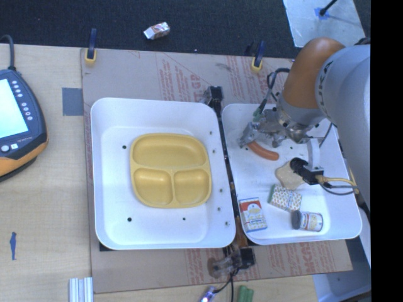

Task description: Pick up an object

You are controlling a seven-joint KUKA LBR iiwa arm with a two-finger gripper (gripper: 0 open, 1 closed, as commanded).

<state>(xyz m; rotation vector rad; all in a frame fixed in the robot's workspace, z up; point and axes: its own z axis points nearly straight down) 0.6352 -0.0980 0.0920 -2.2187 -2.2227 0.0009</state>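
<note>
My gripper (pixel 250 137) hangs low over the back left part of the right bin (pixel 249 115). An orange sausage (pixel 264 152) lies on the bin floor just below and to the right of its tips, very close to them; I cannot tell if they touch. Further front lie a tan bread-like piece (pixel 286 178), a small patterned box (pixel 285 199), a red carton (pixel 252 214) and a small can (pixel 307 221) on its side. The grey arm with its orange band (pixel 308 71) covers the bin's right back corner.
The left bin (pixel 107 168) holds a yellow divided plate (pixel 170 168). A tablet-like pendant (pixel 16 121) lies at the bench's left edge. A crumpled wrapper (pixel 157 31) lies on the dark floor beyond the bench. Clamps (pixel 91 52) hold the cardboard at the back.
</note>
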